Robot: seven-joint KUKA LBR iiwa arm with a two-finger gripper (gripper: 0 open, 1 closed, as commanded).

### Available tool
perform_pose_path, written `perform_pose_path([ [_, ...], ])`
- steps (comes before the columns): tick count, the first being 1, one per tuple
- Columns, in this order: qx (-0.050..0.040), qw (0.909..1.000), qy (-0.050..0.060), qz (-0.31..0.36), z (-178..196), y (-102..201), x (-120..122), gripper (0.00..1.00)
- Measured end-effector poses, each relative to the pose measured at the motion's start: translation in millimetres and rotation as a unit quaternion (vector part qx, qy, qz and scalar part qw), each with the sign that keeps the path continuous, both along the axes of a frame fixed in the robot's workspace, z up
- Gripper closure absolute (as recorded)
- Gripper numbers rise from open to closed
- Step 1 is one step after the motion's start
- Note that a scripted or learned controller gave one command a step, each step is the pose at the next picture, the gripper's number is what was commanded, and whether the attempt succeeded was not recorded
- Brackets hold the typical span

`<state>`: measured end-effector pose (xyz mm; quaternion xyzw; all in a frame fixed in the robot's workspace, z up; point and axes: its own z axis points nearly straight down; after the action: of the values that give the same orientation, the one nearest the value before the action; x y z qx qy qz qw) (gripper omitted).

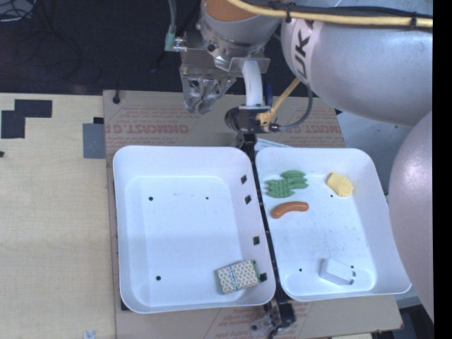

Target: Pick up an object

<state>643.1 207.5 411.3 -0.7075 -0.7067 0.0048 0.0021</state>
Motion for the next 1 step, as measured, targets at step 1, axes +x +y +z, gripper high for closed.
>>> perform_pose_path([
  [1, 0.0024, 1.0, -0.006, 0.002, 94.9, 37.1, 1.0, 1.0],
])
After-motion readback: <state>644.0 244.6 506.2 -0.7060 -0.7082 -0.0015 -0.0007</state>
